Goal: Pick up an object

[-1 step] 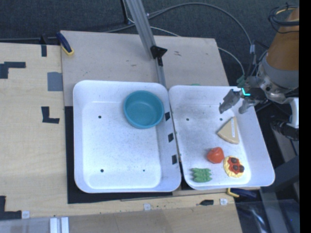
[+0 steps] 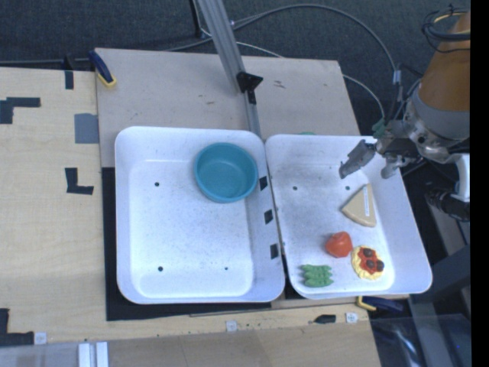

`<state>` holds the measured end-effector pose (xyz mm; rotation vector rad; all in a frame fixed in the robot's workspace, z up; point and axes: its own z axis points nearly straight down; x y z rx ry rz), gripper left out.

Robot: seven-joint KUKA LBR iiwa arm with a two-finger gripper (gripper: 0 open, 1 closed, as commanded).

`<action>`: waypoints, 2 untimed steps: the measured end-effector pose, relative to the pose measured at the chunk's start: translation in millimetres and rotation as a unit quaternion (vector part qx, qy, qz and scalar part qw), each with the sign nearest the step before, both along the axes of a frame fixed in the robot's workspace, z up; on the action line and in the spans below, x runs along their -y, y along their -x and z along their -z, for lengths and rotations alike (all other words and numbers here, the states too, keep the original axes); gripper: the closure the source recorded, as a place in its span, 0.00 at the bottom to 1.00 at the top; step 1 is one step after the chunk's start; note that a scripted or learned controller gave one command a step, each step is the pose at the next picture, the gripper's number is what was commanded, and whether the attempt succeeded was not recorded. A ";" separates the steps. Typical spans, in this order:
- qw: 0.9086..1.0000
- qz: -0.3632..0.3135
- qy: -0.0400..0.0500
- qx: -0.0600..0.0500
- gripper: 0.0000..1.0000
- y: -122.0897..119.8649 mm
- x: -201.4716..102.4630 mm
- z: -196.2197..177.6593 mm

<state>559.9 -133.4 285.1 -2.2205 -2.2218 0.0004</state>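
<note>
My gripper (image 2: pixel 372 165) hangs over the upper right part of the right bin (image 2: pixel 306 174), its two dark fingers spread apart with nothing between them. Just below it lies a pale wedge of cheese (image 2: pixel 361 206). Further down sit a red tomato (image 2: pixel 338 244), a small round pizza with red topping (image 2: pixel 367 262) and a green leafy piece (image 2: pixel 316 274). A blue bowl (image 2: pixel 225 172) stands at the top right of the left bin (image 2: pixel 168 235).
A grey metal pole (image 2: pixel 229 44) slants down to the gap between the bins. Cables run across the dark floor behind the bench. The arm's orange band (image 2: pixel 451 75) stands at the right edge.
</note>
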 end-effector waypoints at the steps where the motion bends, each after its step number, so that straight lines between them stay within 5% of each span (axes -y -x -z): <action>1: 1.000 0.000 0.000 -0.002 0.00 -3.8 -2.2 62.0; 2: 1.000 0.000 0.000 -0.003 0.00 -1.2 -0.6 125.1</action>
